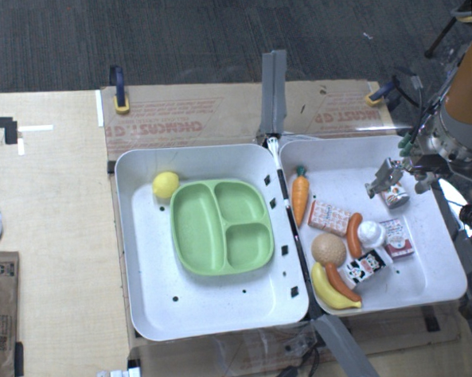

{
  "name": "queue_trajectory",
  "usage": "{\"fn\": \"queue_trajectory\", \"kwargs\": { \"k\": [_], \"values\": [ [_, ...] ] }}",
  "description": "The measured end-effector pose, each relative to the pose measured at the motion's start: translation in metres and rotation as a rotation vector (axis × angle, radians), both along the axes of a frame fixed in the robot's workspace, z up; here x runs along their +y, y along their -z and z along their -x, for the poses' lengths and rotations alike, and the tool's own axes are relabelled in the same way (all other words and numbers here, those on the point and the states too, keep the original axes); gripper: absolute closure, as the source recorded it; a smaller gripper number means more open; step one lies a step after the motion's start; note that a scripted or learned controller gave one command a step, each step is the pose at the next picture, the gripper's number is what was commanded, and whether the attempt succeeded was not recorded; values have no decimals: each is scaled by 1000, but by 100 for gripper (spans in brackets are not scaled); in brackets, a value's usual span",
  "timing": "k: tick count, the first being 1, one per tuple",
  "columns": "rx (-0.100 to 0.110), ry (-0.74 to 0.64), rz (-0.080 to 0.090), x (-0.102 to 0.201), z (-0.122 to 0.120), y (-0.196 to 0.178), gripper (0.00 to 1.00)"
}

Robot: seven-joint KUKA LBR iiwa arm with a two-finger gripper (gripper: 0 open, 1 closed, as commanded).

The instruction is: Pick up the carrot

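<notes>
Now the carrot (pixel 300 197) is lined up, untouched.
It is seen at the right bin's (pixel 434 295) left wall, long axis near-to-far; the gripper (pixel 391 184), well right, is held apart, empty.

The carrot (pixel 300 197) is a small toy-like one, bright orange with a short green top, lying flat on the white floor of the right bin (pixel 449 284). It rests in that bin's far left corner, just beside the left wall, with the green top pointing to the far side and the tapered tip pointing to the near side, its body almost parallel to the wall. It lies free on the bin floor, a little apart from the packet to its near right
</notes>
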State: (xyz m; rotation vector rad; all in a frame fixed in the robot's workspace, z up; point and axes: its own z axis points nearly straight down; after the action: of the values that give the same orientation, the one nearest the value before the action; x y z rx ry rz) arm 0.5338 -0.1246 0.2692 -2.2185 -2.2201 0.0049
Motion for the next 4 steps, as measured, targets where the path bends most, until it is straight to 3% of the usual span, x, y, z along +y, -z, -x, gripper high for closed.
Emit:
{"fn": "queue_trajectory", "kwargs": {
  "k": [1,2,3,4],
  "values": [
    [-5,-103,1,-10,10,-52,0],
    [-2,-2,2,69,15,-152,0],
    [-4,-490,1,89,1,-172,0],
    [-4,-490,1,89,1,-172,0]
  ]
}}
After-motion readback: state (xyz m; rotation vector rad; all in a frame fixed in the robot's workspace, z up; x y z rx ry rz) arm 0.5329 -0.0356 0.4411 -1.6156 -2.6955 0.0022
